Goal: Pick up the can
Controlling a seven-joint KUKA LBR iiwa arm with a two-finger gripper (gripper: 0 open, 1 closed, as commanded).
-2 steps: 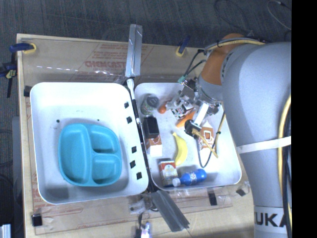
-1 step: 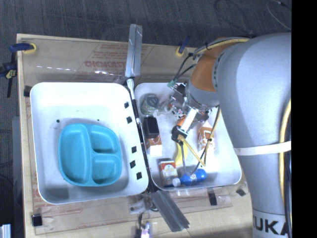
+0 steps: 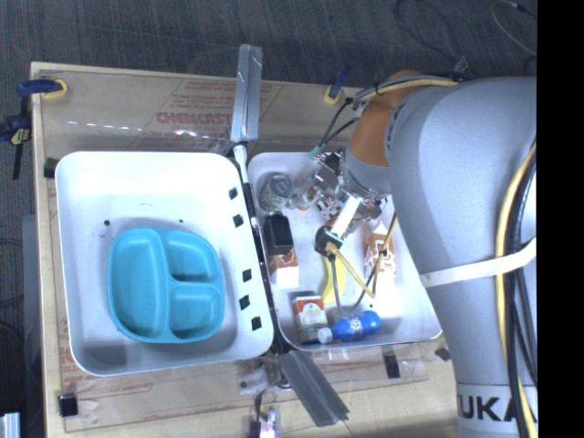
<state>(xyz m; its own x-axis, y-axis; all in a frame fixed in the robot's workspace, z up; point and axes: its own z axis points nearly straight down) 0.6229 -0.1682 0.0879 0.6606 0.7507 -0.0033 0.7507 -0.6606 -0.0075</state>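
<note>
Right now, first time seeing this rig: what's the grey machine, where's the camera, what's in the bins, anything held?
One camera, fixed above the bench, looks down at a slant. The big grey machine on the right is a robot arm, with an orange band above its wrist; its gripper hangs over the right bin. That bin holds the can it should pick up, a black box, a blue bottle and some small cartons. The left bin holds a blue divided plate. I see nothing held: the can sits in the bin, apart from the gripper.
</note>
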